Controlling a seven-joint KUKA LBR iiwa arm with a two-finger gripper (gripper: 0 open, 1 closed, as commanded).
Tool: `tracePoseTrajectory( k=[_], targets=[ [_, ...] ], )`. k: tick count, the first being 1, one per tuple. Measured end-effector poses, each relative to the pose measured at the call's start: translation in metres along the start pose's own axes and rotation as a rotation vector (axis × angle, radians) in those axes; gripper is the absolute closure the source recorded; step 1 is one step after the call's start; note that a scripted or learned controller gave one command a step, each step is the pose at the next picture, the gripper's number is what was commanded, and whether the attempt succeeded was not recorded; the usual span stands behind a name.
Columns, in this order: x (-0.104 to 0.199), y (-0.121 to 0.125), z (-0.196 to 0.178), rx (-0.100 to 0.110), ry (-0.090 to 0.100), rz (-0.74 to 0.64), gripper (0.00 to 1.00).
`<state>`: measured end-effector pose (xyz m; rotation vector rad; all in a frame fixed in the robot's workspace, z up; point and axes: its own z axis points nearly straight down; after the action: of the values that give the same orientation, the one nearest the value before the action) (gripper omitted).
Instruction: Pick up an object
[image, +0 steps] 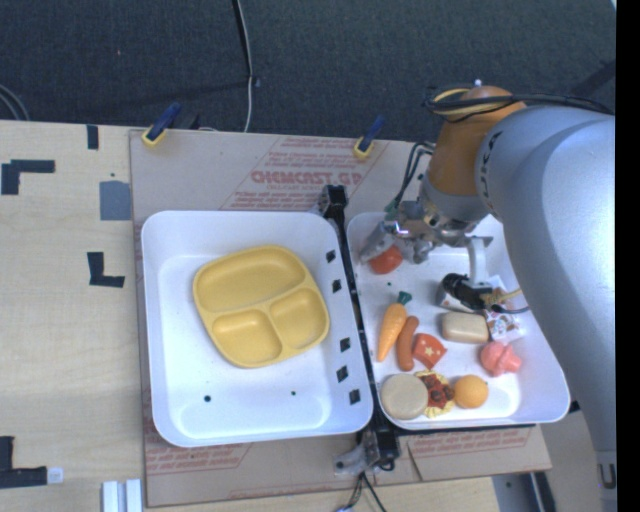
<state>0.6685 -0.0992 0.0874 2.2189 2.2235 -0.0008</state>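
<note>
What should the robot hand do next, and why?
Probably dip a little lower and close on the red toy. The gripper hangs right over it at the top of the right bin, and the toy lies apart from the carrot and the other food, so nothing crowds the grab. I can't tell if it is touching yet.

Two bins are sitting side by side, and the divider (345, 300) between them is serving as our landmark. Left of it, a sectioned plate (260, 304) is lying in the left bin (170, 400). Right of it, in the right bin (540, 400), a carrot (390, 330) is lying closest, a sausage (406, 342) just beyond. Toward the near end a round bun (404, 396) is resting, an orange (470, 392) farther right. At the far end, the gripper (400, 245) is hanging over what is possibly a tomato (386, 262).
</note>
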Motion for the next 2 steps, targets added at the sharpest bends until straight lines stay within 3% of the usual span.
tracePoseTrajectory(
  k=[1, 2],
  targets=[
    [0.000, 0.000, -0.041, -0.002, 0.001, 0.001, 0.00],
    [0.003, -0.002, 0.005, 0.007, -0.004, 0.000, 0.00]
  ],
)
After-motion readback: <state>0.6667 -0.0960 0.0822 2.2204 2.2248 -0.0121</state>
